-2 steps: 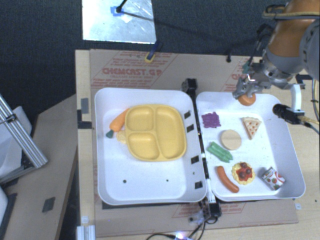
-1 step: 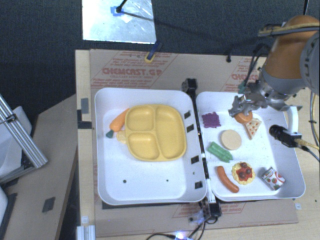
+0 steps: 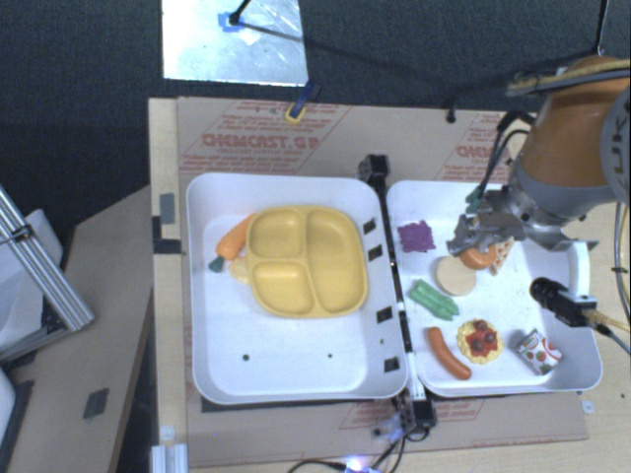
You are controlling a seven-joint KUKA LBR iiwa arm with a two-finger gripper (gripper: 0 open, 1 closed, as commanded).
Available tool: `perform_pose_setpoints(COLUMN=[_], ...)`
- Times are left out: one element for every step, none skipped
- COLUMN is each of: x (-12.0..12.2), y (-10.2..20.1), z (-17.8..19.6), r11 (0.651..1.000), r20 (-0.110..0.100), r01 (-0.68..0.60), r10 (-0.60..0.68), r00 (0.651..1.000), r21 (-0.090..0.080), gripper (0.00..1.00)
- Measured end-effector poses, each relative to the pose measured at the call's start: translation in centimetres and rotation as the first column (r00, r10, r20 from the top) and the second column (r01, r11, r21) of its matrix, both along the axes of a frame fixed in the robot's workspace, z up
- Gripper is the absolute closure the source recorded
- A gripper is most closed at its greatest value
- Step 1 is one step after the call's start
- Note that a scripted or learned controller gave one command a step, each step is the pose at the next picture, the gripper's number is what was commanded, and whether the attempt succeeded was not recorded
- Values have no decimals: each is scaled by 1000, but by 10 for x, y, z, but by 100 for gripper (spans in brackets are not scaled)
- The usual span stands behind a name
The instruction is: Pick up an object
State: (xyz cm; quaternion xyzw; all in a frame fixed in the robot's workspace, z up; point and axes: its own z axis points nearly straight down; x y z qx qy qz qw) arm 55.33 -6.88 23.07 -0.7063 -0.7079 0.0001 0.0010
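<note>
Arm: grey arm with orange band (image 3: pixel 577 146) enters from the right of the camera view and reaches down into the right-hand shallow white bin (image 3: pixel 498 374). The claw (image 3: pixel 476 233) sits low over the upper middle of that bin. Claw state: cannot tell from this view whether it is released or clenched, and nothing can be confirmed as held.

Candidate object: small orange rounded toy piece (image 3: pixel 479 258), directly under the claw and partly covered by it. Contact between the two cannot be confirmed.

Other contents of the right bin:
- triangular toy pizza slice (image 3: pixel 504 253), just beside the orange piece on its right, touching or nearly so
- round tan flat disc (image 3: pixel 455 279), just below the orange piece, near the claw
- purple knobbly toy cluster (image 3: pixel 416 236), left of the claw, apart from it
- green toy pea pod (image 3: pixel 434 300), lying at a slant below the tan disc
- red-orange toy sausage (image 3: pixel 447 353), lying at a slant near the front left of the bin
- round yellow toy tart with red topping (image 3: pixel 479 341), just right of the sausage
- small red-and-white toy can (image 3: pixel 538 352), tipped over near the front right corner

Left-hand shallow white bin (image 3: pixel 286 358):
- yellow three-compartment plastic plate (image 3: pixel 301 262), lying flat in the upper middle
- orange toy carrot with green top (image 3: pixel 233 237), against the plate's left edge

Both bins rest side by side on a sheet of printed brown cardboard covering the tabletop (image 3: pixel 266 138).
</note>
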Motion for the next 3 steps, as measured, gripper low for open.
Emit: perform_pose_setpoints(x=[-44,-62,-57], y=[13,19,16], z=[0,-4,-10], r11=[1000,1000,1000], r20=[-1,1,2], r01=[2,2,2], r10=[-2,-2,-2], r00=[1000,1000,1000], r21=[0,-1,-1], gripper=[100,100,100])
